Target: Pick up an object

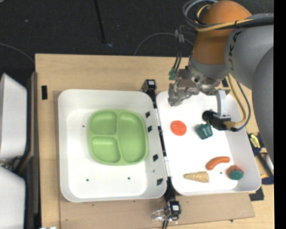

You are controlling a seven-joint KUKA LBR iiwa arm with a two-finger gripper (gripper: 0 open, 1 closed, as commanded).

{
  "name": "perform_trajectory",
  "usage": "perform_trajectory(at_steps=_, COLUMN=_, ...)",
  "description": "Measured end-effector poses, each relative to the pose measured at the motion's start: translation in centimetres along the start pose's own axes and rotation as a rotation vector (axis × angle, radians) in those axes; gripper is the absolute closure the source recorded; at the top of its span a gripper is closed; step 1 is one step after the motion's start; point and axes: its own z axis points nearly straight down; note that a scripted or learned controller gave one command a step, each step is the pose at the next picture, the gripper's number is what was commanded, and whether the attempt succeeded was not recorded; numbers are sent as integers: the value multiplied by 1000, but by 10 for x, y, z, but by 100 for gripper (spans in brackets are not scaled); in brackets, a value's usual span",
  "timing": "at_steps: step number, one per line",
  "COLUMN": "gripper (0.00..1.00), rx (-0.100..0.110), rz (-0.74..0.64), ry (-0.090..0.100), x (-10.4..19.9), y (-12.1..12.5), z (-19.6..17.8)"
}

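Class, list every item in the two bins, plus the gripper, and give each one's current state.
green divided plate: flat in left bin
orange round piece: loose, right bin
teal block: loose
sausage: lying free
cone: on its side
strawberry: resting, corner
gripper: above right bin's back edge

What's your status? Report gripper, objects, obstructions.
Gripper above right white bin, back left corner. Round orange-red toy nearest, untouched. Nothing between them.

Single fixed camera, mounted above the table (pixel 100 66), angled downward. Both white bins (pixel 71 175) lie fully in frame at moderate range; arm (pixel 248 46) enters from right.
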Motion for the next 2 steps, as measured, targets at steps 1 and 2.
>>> perform_trajectory(at_steps=1, gripper=100, rx=2, rz=0, ry=-1, x=56, y=7, z=13)
perform_trajectory(at_steps=2, gripper=100, rx=0, rz=-1, ry=1, x=112, y=8, z=-1)
